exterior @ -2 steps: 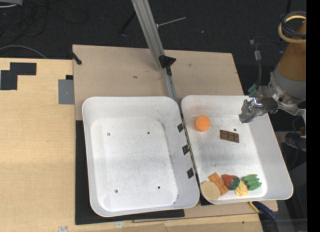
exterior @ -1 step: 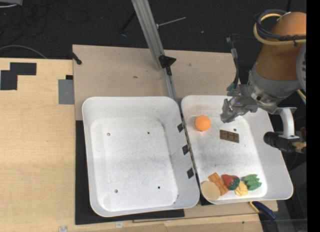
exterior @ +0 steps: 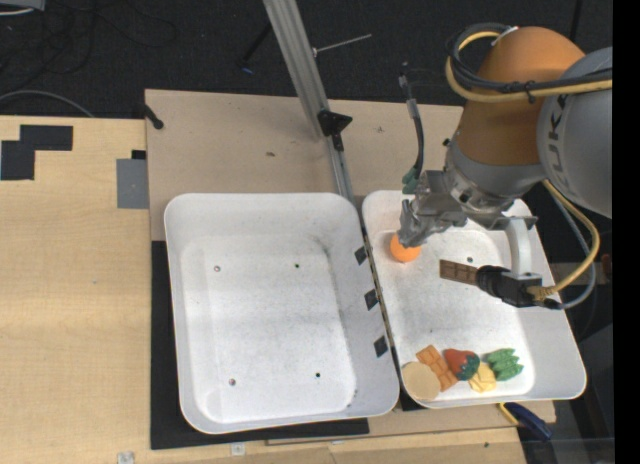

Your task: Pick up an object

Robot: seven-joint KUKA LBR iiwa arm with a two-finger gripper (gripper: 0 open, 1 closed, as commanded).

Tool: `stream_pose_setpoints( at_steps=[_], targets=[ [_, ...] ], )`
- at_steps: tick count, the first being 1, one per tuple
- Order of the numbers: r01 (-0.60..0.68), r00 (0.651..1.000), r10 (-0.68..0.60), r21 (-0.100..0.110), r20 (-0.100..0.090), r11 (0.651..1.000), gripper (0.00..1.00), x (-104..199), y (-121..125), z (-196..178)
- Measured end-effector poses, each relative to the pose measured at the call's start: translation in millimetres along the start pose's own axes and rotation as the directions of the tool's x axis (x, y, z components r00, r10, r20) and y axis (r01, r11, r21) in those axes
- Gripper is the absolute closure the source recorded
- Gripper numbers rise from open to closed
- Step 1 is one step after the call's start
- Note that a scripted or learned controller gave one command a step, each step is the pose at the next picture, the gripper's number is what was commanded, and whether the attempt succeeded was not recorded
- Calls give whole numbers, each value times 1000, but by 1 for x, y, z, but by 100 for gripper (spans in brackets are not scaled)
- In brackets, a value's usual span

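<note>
The orange ball [exterior: 404, 250] sits at the right bin's [exterior: 560, 377] upper left, directly under the gripper [exterior: 412, 234]; whether its fingers are apart or together I cannot tell. It looks small, light, smooth; gripping across its middle seems safest.

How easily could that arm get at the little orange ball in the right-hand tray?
Probably yes. The gripper hangs right over the orange ball, which lies alone near the right bin's left wall. The other toys are clustered at the near end, so nothing crowds it.
</note>
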State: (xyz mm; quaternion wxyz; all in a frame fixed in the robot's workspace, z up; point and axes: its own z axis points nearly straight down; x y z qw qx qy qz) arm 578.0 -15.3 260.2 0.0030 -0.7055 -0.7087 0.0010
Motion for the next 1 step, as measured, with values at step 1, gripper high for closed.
stream_pose_setpoints(
  at_steps=[1],
  targets=[
    [1,1000,-1,1,0,1000,100,60,5,14]
  ],
)
